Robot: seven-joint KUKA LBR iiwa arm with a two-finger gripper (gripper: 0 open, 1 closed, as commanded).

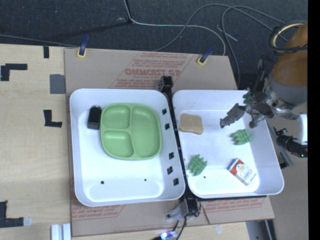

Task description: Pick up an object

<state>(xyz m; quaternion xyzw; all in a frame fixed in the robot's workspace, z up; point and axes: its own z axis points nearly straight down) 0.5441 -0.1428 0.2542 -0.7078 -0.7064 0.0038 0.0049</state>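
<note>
My gripper [242, 118] hangs over the upper right part of the right bin [215, 186], its two dark fingers spread apart with nothing between them. Just below it lies a small green toy [241, 137]. A tan bread-like piece [191, 124] rests at the bin's upper left. A second green toy [197, 164] sits at the lower left. Toward the lower right lies a small red and white packet [242, 171].
The left bin [85, 184] holds a green divided plate [131, 131] and a small black block [94, 117] beside it. A black divider [173, 134] with clips runs between the bins. Cables cross the dark surface behind the bench.
</note>
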